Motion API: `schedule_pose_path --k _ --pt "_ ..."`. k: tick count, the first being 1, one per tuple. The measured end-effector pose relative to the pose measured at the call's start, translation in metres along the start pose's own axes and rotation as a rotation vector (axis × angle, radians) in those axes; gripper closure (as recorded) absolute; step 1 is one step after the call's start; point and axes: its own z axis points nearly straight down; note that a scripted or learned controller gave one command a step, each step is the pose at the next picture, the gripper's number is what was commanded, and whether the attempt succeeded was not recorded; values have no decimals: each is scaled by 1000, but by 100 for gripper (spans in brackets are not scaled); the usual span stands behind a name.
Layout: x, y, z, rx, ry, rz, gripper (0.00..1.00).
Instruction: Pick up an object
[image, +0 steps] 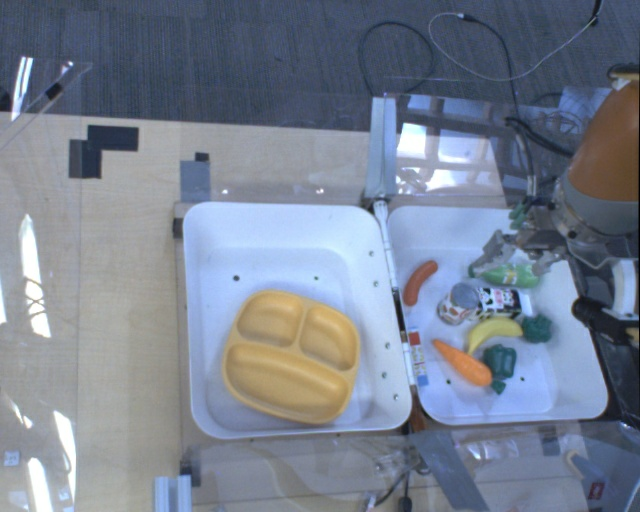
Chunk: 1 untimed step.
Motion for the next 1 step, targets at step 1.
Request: schedule_pose_path --k 1 --pt "-53 18 121 -3 0 -10 0"
